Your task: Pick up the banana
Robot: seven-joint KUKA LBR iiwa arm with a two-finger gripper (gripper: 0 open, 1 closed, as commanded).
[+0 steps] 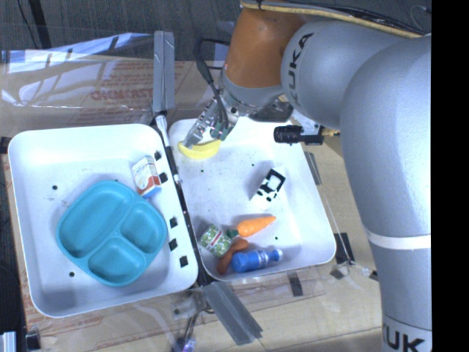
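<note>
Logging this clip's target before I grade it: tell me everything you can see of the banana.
The banana is small, yellow and curved, with a smooth look like a toy. It lies in the right bin, in the far left corner close to the wall. The gripper is down right on it and covers its upper side, so only the lower curve shows. Whether it is gripped or lifted cannot be told. No other item touches it.

Grey KUKA arm w/ orange wrist band, black lettering, small metallic end effector.
</note>
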